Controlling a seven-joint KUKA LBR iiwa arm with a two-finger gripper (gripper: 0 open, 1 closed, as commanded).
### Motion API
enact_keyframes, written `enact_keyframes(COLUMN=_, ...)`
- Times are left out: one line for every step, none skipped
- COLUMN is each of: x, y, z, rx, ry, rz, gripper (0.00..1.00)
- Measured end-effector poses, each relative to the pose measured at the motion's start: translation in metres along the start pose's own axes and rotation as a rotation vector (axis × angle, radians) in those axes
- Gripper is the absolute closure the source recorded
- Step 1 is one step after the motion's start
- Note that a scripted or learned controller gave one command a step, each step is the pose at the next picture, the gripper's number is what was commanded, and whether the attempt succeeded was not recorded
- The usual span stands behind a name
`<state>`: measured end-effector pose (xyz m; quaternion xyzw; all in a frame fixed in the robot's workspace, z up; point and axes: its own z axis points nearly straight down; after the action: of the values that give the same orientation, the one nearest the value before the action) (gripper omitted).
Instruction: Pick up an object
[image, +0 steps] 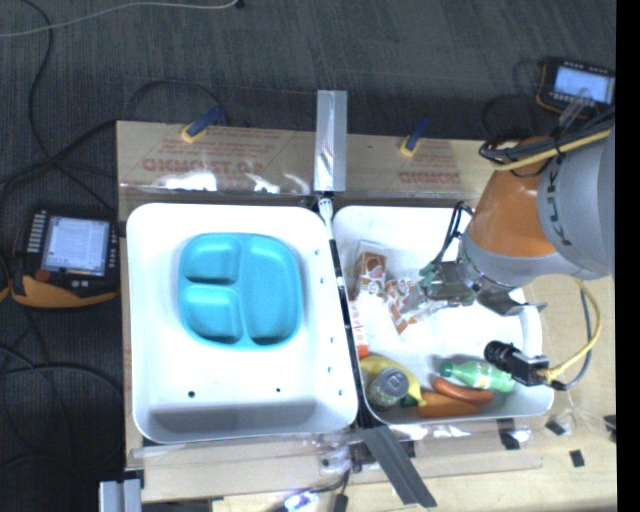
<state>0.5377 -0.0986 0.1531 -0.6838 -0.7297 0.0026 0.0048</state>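
Orange and grey, the arm reaches in from the right and hangs over the right bin, its gripper low above a crinkled clear packet with red-brown printing. We judge this to be the approach or the start of a grasp: the gripper sits at the packet's right edge, seemingly touching the wrapper or just beside it. How far apart the fingers stand we cannot tell — they are dark, small and seen against the glossy film — and we see nothing clearly held between them.

Any object would serve the task, and the candidates all lie in the right bin. Besides the packet, a green bottle lies on its side near the bin's front wall, an orange carrot-like piece lies just in front of it, and a yellow item with a round grey end sits in the front left corner. The left bin carries a turquoise divided tray.

If the packet is the target, the next move calls for a firm close on a fold of film, then a straight lift; thin wrapper slips easily, so we would expect a real risk of coming up with nothing.

Red lettering runs across the cardboard at the back of the surface, but upside down and too faint to read. The packet's print is likewise illegible.
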Motion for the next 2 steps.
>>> enact_keyframes(x=0.0385, y=0.0672, z=-0.0304, rx=-0.008, ry=-0.005, rz=0.255, gripper=1.00)
enact_keyframes(x=0.0381, y=0.0671, z=-0.0304, rx=-0.008, ry=-0.006, rz=0.255, gripper=0.00)
